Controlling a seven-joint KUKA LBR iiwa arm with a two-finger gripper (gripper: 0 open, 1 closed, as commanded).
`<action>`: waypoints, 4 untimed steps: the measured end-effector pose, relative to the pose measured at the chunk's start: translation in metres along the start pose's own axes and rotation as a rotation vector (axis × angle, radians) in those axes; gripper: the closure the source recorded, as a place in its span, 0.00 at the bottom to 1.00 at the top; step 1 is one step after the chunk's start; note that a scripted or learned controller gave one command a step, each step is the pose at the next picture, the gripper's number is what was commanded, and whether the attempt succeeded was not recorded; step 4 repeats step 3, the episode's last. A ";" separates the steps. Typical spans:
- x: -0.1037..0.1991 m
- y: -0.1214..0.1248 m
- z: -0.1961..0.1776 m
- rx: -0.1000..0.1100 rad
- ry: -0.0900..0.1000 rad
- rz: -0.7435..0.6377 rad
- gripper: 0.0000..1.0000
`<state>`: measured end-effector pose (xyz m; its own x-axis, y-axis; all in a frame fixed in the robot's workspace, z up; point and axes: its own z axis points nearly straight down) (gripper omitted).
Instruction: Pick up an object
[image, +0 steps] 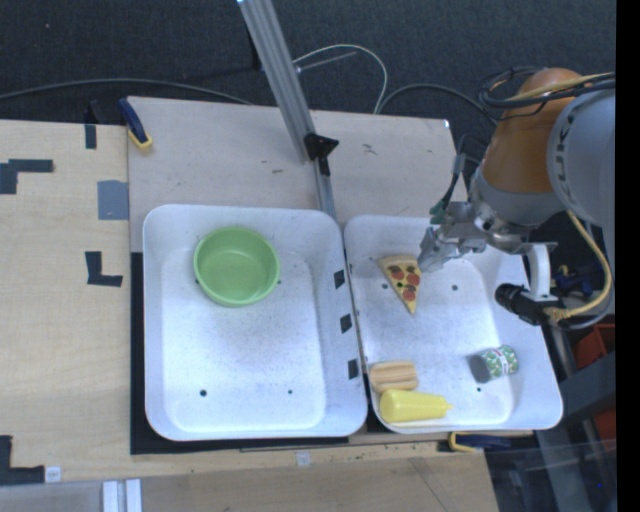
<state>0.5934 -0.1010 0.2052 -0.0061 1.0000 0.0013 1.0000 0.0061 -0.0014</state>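
In the camera view, the hand (436, 252) hovers in the right bin (520, 400), just beside the pizza slice (402, 280) near its upper-left corner; how far open it is cannot be told. Bare floor spreads mid-bin. A hot dog (393, 375), yellow bottle (412, 405) and small can (496, 363) crowd the front edge. A green bowl (237, 264) sits in the left bin (180, 400).

Bowl (236, 265) in left bin (170, 400), pizza slice (402, 280), hot dog (393, 376), bottle (412, 405), can (497, 362) in right bin (545, 400)

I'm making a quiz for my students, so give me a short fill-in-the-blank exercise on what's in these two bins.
1. The green bowl sits in the ____ bin.
2. The end effector hovers beside the ____ slice.
3. The yellow mustard bottle lies just below the ____.
Missing words: left; pizza; hot dog
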 end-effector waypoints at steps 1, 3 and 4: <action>0.055 0.007 0.006 0.001 0.001 -0.001 1.00; 0.159 0.028 -0.009 0.000 0.000 -0.002 1.00; 0.159 0.028 -0.009 0.000 0.000 -0.002 1.00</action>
